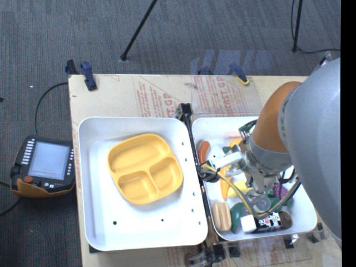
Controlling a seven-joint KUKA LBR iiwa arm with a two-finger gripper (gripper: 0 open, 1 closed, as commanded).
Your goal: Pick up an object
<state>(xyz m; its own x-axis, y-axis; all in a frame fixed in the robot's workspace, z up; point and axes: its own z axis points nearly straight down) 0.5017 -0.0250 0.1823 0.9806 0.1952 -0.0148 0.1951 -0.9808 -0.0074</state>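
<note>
The right bin (214,125) holds several small toy foods: an orange-red sausage (204,150), a tan bread roll (222,216), a yellow piece (225,187), a dark green piece (238,209) and a purple piece (277,192). My gripper (258,202) reaches down into this bin from the right, low over the items near its front. The wrist and cables cover the fingertips. The arm's grey body and orange band (272,121) hide much of the bin's right half.
The left bin (89,149) carries a yellow divided plate (145,167) at its middle. A teach pendant (43,167) lies off the bench to the left. Clamps (88,74) sit at the bench's back edge, and tripod legs stand behind.
</note>
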